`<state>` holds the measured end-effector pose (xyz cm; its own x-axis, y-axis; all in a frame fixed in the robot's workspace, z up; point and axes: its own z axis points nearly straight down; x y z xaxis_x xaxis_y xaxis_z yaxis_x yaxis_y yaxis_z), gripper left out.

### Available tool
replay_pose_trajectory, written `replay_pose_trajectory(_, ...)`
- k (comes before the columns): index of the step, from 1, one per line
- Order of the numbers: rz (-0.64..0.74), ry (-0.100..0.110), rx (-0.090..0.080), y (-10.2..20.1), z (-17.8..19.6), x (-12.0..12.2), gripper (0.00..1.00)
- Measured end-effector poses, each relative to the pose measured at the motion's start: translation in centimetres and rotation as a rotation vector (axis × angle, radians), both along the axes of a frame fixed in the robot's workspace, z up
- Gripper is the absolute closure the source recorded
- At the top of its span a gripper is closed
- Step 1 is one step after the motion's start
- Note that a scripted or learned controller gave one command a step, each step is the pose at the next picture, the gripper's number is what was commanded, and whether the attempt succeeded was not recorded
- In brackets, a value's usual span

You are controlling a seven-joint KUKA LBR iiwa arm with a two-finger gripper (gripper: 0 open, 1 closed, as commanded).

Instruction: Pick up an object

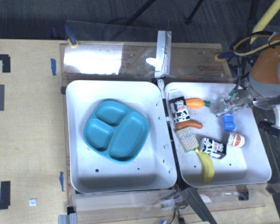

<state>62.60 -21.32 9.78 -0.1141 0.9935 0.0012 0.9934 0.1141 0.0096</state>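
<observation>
Blue 3-compartment plate (116,130) alone in the left white bin (74,171).

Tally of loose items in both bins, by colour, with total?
Blue: 2, the divided plate and the small block
Orange: 2, the carrot and the sausage
Black-and-white: 2 cartons
Yellow: 1 banana
Tan: 1 sponge
Red-and-white: 1 can
Total: 9

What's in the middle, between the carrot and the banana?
In the camera view, between the carrot and the banana lie the sausage and a waffle piece.
</observation>
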Motion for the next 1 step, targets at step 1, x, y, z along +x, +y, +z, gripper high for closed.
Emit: replay_pose_trajectory(1, 0.196, 0.007, -0.004, 4.69, 11.9, 3.12, 1.0)
